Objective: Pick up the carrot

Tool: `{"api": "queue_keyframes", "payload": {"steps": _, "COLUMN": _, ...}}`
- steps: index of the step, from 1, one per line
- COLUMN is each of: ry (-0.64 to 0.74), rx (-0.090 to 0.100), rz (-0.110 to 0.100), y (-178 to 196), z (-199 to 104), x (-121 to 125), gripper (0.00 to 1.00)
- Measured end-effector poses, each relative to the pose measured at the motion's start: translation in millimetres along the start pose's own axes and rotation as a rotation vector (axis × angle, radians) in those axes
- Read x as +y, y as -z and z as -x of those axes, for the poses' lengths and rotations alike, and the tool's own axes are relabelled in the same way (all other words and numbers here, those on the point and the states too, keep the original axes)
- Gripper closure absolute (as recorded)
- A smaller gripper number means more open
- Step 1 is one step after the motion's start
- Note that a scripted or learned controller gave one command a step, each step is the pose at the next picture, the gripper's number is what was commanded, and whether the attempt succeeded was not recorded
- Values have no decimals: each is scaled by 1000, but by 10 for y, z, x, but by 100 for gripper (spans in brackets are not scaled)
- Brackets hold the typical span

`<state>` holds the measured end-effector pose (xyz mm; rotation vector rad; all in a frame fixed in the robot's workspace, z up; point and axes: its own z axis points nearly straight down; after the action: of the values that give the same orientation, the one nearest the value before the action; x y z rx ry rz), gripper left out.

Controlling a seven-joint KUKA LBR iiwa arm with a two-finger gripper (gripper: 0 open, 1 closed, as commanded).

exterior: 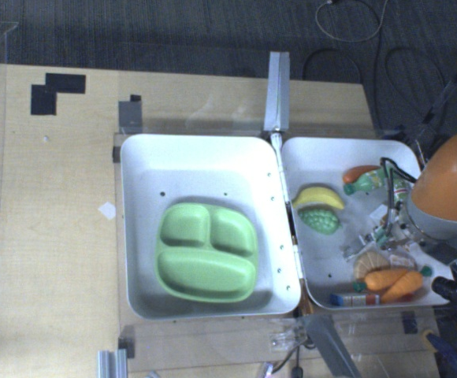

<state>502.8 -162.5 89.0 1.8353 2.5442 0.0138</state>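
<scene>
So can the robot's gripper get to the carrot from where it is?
Probably yes. The carrot lies at the near edge of the right bin, on top with nothing covering it, and the gripper hangs just above it. A marker lies close beside it.

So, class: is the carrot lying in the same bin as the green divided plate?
No: the carrot lies in the right bin, while the green plate sits in the left bin.

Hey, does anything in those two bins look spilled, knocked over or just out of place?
Nothing looks spilled or damaged. The green tray lies flat in the left bin. The carrot, banana and other toy food lie loosely in the right bin, crowded toward the arm's side.
</scene>
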Motion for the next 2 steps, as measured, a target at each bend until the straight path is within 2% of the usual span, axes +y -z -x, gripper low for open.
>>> {"api": "queue_keyframes", "payload": {"steps": 1, "ry": 2, "rx": -7, "rz": 9, "y": 129, "z": 10, "x": 35, "gripper": 100}}
{"api": "queue_keyframes", "payload": {"steps": 2, "ry": 160, "rx": -5, "rz": -3, "y": 1184, "z": -467, "x": 122, "gripper": 100}}
